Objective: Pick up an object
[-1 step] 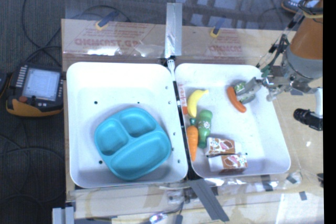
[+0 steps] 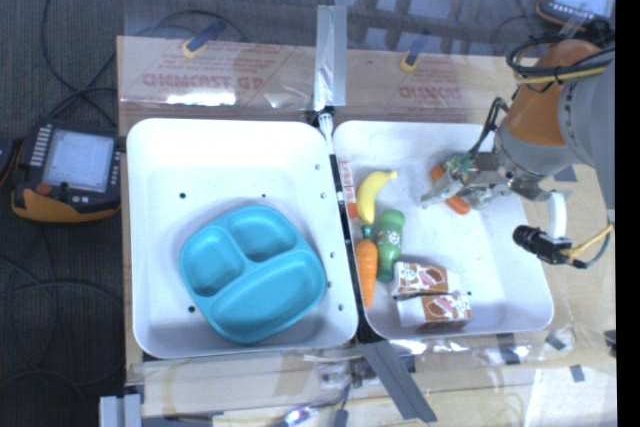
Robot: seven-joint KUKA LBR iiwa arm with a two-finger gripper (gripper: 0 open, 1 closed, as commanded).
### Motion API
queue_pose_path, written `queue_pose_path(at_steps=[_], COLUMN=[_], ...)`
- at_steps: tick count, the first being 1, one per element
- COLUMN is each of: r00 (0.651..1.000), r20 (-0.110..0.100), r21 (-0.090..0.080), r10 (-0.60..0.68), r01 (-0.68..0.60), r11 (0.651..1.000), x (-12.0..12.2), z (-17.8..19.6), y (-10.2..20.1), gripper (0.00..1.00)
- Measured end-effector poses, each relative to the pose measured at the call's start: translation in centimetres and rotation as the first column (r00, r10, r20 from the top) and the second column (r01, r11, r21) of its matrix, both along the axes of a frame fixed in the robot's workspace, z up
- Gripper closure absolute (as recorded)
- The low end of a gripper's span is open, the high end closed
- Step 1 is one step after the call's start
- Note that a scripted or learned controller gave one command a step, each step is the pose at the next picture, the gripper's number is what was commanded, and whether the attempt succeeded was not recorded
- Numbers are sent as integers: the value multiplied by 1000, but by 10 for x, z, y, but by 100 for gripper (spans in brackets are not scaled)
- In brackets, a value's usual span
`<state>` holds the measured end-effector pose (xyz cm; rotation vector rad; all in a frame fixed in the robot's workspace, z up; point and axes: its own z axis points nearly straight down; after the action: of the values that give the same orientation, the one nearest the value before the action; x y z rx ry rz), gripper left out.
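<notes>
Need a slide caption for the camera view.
Gripper low in the right bin near banana; blue plate in left bin.

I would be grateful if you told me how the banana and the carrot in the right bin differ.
The banana is yellow and curved; the carrot is orange, straight and tapered. The banana lies higher in the view; the carrot lies below it, its point toward the bin's near edge. A green bottle lies between and beside them. Both lie along the right bin's left wall.

The end effector point(image 2: 452, 187) sits over a small orange thing point(image 2: 458, 205), hiding most of it. Can't tell what that is. The arm point(image 2: 585, 120) gets cut off at the right edge.
</notes>
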<state>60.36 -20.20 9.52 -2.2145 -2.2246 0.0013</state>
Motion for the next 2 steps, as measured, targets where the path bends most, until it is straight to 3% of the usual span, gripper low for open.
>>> queue_pose_path(at_steps=[1,2], r00=[1000,1000], r20=[-4,-4], r21=[2,2], r10=[4,4], r01=[-4,-4], r11=[1000,1000], x=[0,0], z=[6,6], y=[2,2], gripper=[100,0])
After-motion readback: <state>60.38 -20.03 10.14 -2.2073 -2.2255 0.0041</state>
